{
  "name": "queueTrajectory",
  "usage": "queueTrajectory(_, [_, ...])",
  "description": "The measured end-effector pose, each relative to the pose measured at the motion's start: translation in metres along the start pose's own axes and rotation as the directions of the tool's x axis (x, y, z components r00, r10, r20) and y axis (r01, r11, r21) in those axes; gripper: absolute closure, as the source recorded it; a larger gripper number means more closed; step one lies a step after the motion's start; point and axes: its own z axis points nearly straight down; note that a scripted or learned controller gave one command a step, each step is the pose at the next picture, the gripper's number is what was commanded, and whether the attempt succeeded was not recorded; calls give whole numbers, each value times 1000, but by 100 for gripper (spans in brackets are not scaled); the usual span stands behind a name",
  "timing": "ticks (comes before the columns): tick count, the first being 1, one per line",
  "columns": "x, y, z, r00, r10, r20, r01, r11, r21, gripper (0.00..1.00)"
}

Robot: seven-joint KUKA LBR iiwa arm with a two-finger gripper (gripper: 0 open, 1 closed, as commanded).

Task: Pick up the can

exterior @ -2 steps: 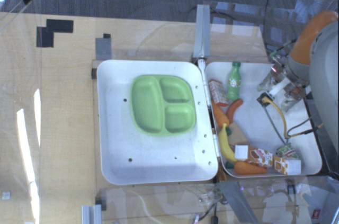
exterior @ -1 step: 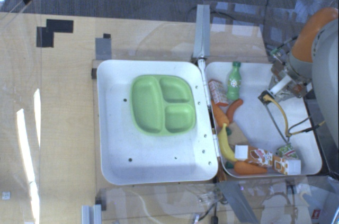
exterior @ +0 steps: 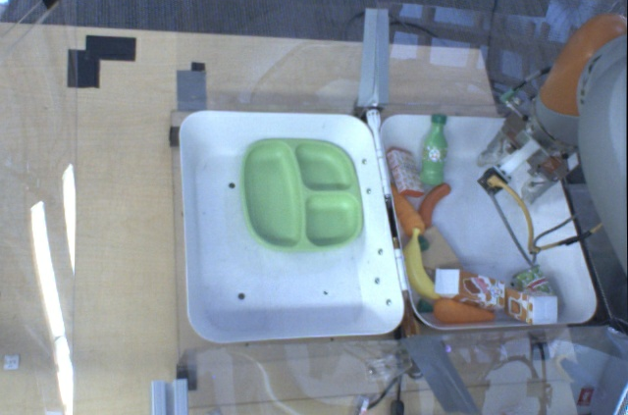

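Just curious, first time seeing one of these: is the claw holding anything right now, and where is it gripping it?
Nothing seems held: the claw sits apart from the can.

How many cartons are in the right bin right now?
2. One carton lies near the front wall of the right bin; a second carton lies just right of it. Others could be hidden beneath the arm.

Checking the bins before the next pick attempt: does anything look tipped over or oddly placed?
Nothing is spilled or damaged. The can lies on its side against the right bin's left wall, and the bottle lies flat beside it. The green tray sits squarely in the left bin.
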Motion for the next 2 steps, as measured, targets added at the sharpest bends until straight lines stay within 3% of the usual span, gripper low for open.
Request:
queueTrajectory(1, [-68,-39,7,991,132,-6,-132,991,4,0])
queueTrajectory(2, [-35,-15,9,984,177,2,-177,984,7,0])
